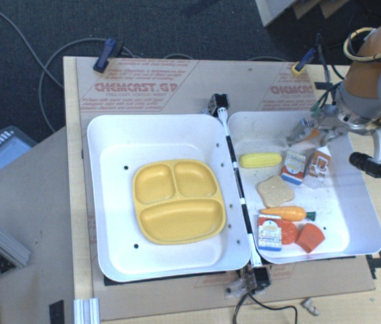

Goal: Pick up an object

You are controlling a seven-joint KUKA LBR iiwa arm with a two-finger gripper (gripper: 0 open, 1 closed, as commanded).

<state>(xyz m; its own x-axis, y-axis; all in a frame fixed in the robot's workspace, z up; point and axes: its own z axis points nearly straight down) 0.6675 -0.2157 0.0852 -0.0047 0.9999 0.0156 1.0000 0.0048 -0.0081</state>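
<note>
Above, the two-finger pincer (309,131) hovers at the far end of the right white bin (352,208); its grip state cannot be told; the yellow toy corn cob (260,160) lies just left-below it

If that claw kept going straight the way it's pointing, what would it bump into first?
Probably the right bin's bare white floor just beside the corn cob; the gripper points down-left, though depth is hard to judge.

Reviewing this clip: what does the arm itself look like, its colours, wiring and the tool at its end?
The arm has a grey body with a rounded orange band near its wrist. Dark cables run along the wrist, and a black fitting juts out at its side. The gripper is a small metallic grey assembly with thin fingers and orange-red details.
</note>
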